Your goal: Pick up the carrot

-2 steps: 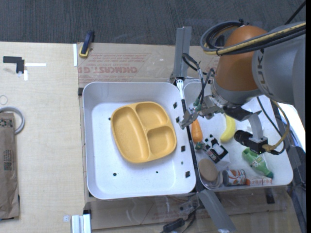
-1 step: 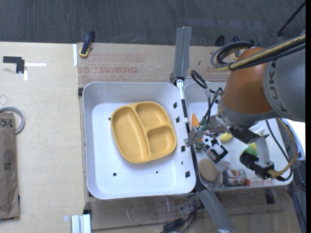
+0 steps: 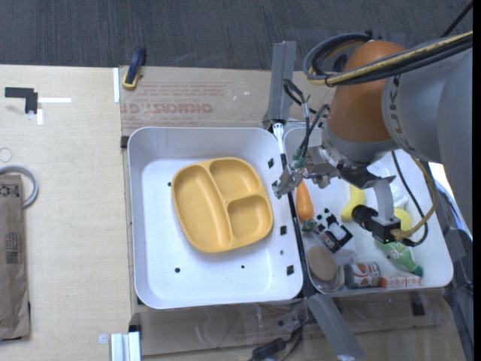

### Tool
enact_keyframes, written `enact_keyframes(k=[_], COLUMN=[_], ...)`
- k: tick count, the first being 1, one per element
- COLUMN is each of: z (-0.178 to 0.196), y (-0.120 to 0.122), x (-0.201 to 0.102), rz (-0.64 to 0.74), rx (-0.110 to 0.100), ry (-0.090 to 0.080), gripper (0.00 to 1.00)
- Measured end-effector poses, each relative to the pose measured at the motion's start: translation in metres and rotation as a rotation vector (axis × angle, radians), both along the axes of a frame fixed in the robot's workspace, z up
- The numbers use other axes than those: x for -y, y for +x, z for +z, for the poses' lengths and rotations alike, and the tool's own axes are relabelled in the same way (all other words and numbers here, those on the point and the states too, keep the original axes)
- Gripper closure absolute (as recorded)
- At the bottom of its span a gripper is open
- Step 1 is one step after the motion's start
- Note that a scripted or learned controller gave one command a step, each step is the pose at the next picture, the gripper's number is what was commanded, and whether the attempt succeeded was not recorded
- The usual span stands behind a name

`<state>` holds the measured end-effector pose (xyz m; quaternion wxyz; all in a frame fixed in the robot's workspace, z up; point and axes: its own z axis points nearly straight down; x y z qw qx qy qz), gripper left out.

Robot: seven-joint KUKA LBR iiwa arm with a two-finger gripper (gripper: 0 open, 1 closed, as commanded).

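1. Down at the near edge of the right bin (image 3: 440,273) there's a little pile of clutter: a round brownish disc-like thing (image 3: 322,265) and a small can (image 3: 359,274) lying on its side, with a green-and-white packet (image 3: 404,258) just past them.
2. Left bin (image 3: 146,224) just has a yellow divided plate (image 3: 222,202) sitting in the middle, nothing to do with the job as far as I can see.
3. Carrot (image 3: 304,202) is in the right bin, tucked right up against the wall it shares with the left bin, a small black-and-white block (image 3: 331,230) just beside its lower end.
4. Its long axis runs roughly up-down from where I'm standing, parallel to that shared wall. Can't honestly tell which end is the tip, too small.
5. Pincer (image 3: 289,180) hangs just above and slightly left of the carrot's far end, practically over the bin wall. Honestly can't tell how wide it's open, it's a jumble of metal and cables. Nothing is visibly between its tips.
6. So I'd call this the approach step, not a grab yet. Carrot looks like it's lying on the bin floor.
7. Next move, I reckon: shift a touch toward the carrot's middle, line up across the short width, drop down. The wall being so close looks like the annoying part.
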<state>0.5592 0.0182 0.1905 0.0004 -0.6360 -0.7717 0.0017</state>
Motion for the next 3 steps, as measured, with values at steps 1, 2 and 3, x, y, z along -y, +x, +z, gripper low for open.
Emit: enact_keyframes(k=[1, 2, 3], z=[0.0, 0.0, 0.0], y=[-0.069, -0.057, -0.008], x=[0.007, -0.027, 0.063], rz=[-0.006, 0.073, -0.038], rx=[0.0, 0.0, 0.0], ry=[0.001, 0.0, 0.0], gripper=[0.0, 0.0, 0.0])
